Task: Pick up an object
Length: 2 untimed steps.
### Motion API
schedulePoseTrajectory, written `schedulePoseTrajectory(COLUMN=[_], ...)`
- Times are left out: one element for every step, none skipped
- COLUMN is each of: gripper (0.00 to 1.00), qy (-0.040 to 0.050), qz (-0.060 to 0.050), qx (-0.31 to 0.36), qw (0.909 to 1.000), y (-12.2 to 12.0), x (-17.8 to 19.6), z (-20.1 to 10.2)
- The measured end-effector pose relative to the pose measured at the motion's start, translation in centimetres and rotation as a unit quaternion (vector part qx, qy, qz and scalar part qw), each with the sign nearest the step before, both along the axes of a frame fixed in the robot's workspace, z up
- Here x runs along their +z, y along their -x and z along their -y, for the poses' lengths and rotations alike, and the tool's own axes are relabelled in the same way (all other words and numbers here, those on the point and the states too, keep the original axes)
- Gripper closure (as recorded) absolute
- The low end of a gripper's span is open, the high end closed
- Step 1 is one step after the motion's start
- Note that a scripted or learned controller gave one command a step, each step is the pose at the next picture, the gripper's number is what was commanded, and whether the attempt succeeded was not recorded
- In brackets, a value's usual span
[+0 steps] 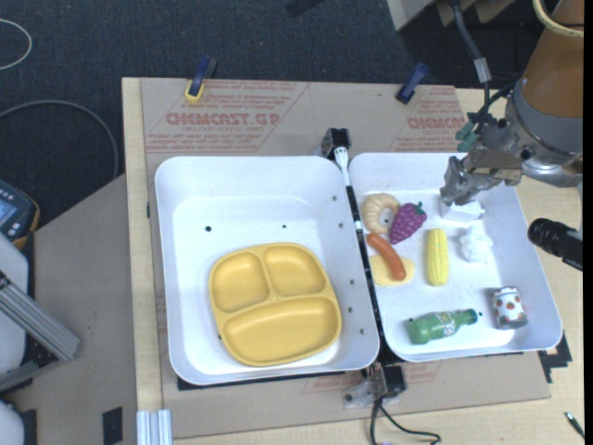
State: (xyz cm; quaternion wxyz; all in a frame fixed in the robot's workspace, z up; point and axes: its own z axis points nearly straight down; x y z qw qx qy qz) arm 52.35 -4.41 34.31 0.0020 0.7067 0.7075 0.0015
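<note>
My gripper [460, 196] hangs low over the back of the right bin [528, 248], just right of the purple grapes [408, 221]. A small white piece [461, 213] lies directly below it; I cannot see whether they touch. A crumpled white object [476, 245] sits slightly nearer and to the right. Also in this bin are a bread roll [378, 210], a sausage [388, 257] on a yellow slice, a corn cob [436, 256], a green bottle [441, 324] on its side and a small can [507, 307].
The left bin [185, 202] holds a yellow divided plate [274, 302]. A black divider strip [353, 221] runs between the bins. The arm's orange band [561, 54] and grey wrist stand over the right bin's back right corner. A black cylinder [559, 239] juts in at the right.
</note>
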Motion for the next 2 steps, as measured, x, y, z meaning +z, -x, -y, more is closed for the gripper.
schedulePoseTrajectory(gripper=[1.0, 1.0], qy=[-0.002, -0.0011], qz=[0.004, -0.003], qx=[0.004, 0.004], qw=[1.0, 1.0], y=[3.4, 4.5], x=[9.6, 8.7], z=[-7.0, -13.7])
